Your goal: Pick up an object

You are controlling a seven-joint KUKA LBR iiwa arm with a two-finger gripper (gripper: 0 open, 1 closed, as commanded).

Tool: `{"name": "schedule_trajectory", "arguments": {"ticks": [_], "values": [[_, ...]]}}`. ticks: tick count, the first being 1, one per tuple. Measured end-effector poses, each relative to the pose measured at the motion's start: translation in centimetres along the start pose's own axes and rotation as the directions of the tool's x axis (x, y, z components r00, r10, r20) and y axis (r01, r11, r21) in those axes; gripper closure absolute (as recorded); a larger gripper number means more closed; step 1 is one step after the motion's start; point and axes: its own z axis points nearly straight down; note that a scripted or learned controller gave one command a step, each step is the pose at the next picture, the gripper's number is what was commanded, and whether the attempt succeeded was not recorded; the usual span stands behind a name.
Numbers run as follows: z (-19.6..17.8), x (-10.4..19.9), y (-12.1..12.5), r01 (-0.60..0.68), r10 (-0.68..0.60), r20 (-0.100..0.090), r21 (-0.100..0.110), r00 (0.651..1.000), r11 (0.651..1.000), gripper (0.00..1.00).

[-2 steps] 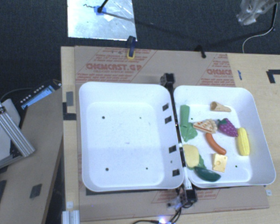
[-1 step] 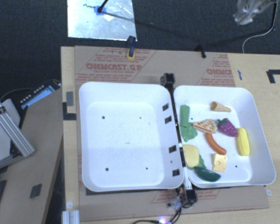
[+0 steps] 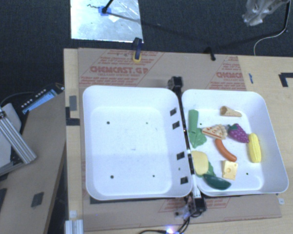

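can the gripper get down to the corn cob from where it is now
Probably yes. The gripper sits high, away from the bins, and the corn cob lies bare near the right bin's outer wall, apart from the grapes.

The tool (image 3: 261, 6) hangs at the upper right of the frame, well above the table (image 3: 195, 65). The right bin (image 3: 271, 130) holds toy food: purple grapes (image 3: 238, 132), yellow corn (image 3: 254, 147), an orange sausage (image 3: 226, 150), a cheese wedge (image 3: 229, 169) and a green leaf (image 3: 195, 129).

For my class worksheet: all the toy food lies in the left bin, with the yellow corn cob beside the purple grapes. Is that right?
Not quite. The camera view shows the toy food in the right bin, not the left. The yellow corn cob does lie beside the purple grapes.
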Motion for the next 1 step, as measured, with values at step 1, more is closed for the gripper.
{"name": "schedule_trajectory", "arguments": {"ticks": [1], "values": [[0.01, 0.58, 0.0, 0.0, 0.0, 0.0, 0.0, 1.0, 1.0, 1.0]]}}
